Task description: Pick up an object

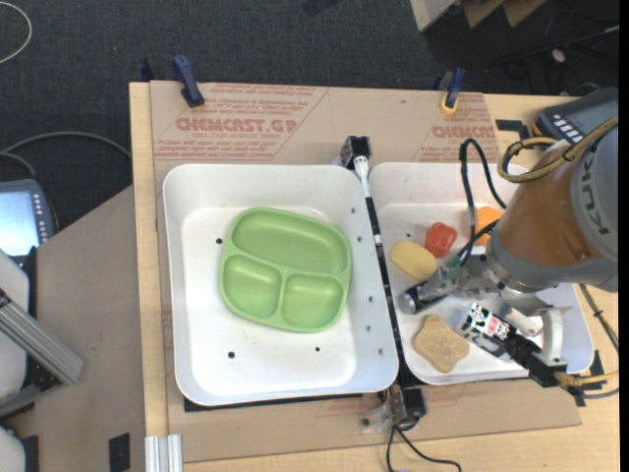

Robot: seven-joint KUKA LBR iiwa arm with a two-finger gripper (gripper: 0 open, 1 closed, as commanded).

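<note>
The right bin (pixel 580 347) holds a pale yellow rounded object (pixel 413 258), a small red object (pixel 441 236), an orange object (pixel 484 219) partly hidden by the arm, and a tan biscuit-like piece (pixel 439 343). My gripper (pixel 430 294) is low in this bin, just below the yellow object and above the tan piece. I see nothing held in it. The grey arm with its orange band (pixel 536 219) covers the right part of the bin.
The left bin (pixel 187 342) holds a green divided plate (pixel 286 267). A black rod (pixel 376 247) runs along the wall between the bins. Black and white hardware (pixel 491 326) lies under the wrist. Clamps (pixel 187 79) and cables sit at the bench edges.
</note>
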